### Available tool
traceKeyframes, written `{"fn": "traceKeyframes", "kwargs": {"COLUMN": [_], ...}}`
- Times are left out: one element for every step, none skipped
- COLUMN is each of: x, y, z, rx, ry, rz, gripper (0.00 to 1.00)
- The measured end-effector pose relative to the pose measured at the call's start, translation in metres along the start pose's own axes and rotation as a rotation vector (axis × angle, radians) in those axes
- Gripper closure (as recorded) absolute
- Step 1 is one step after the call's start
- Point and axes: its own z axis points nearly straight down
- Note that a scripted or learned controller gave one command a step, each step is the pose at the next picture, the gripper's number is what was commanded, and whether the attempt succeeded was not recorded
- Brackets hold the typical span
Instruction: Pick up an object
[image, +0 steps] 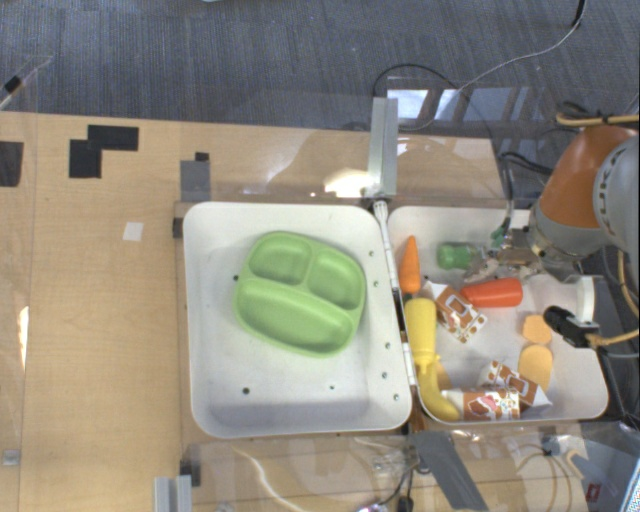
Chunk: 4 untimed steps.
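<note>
While I hover: gripper (503, 262) just above red-orange piece (492, 293)
Axis: piece lies left-right
Fingers: can't tell

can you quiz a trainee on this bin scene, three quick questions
1. True or false: the green tray lies in the left bin.
2. Which thing lies nearest the tool? A. banana B. red tube C. carrot
3. Fill in: the yellow bottle lies along the right bin's ____ wall.

Key: 1 true; 2 B; 3 left
</note>
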Motion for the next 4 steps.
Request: {"fn": "traceKeyframes", "kwargs": {"x": [-0.003, 0.065, 0.035, 0.037], "y": [-0.041, -0.070, -0.121, -0.118], "z": [-0.001, -0.003, -0.003, -0.014], "rx": [-0.001, -0.005, -0.010, -0.013], "ry": [0.001, 0.001, -0.002, 0.001], "rz": [0.116, 0.064, 0.038, 0.035], "gripper": [0.00, 0.00, 0.00, 1.00]}}
